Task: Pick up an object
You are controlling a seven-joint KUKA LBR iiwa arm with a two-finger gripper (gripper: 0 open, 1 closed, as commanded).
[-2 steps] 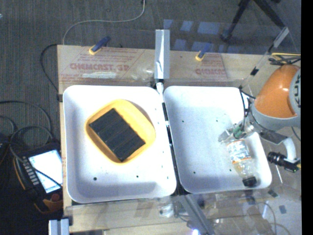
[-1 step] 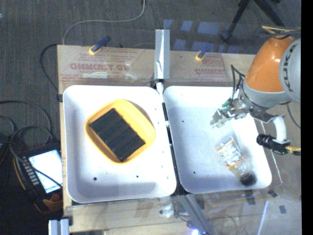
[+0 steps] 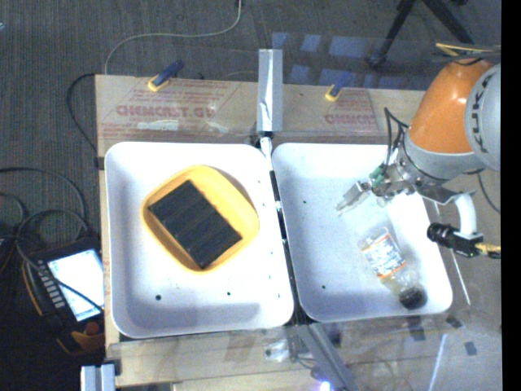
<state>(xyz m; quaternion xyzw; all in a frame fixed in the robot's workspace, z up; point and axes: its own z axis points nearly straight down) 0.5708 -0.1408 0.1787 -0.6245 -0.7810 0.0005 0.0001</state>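
Lying in the right bin (image 3: 326,243), a label-bearing clear bottle (image 3: 389,261).

Both bins (image 3: 122,300) are white. The left bin holds a yellow dish (image 3: 167,198) carrying a black ribbed slab (image 3: 195,224). The right bin holds a clear bottle (image 3: 389,261) with a white and orange label and a black cap (image 3: 412,298). The arm (image 3: 456,112) is grey with an orange band. The bench (image 3: 187,108) is tan with faded red lettering; its two clamps (image 3: 164,75) are blue and yellow. The floor (image 3: 49,31) is dark grey.
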